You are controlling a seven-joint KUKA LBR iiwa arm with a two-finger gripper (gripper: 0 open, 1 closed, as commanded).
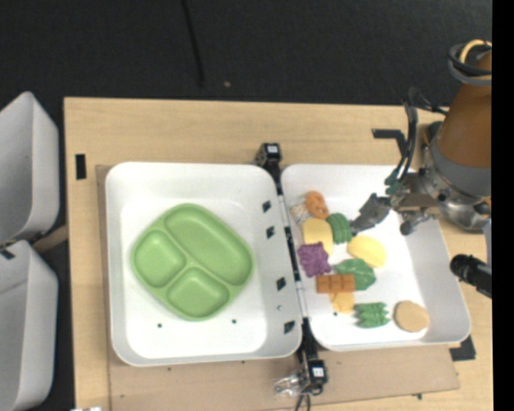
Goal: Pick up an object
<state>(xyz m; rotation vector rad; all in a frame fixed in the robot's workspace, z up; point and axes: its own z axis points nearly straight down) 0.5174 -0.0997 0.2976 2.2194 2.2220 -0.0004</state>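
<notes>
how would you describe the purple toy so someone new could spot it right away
Look in the right white bin, at the cluster of small toy foods along its left wall. The purple toy sits mid-cluster, just below a yellow piece and above an orange block. It is the one purple piece there.

Both bins [120,229] are white, on a pale tan wooden bench [171,127]. The divided plate [193,261] is light green. The toy foods are orange [315,204], yellow [367,250], purple [313,259] and dark green [373,315]; the round cookie [411,316] is tan. The arm [467,131] is grey and orange.
</notes>
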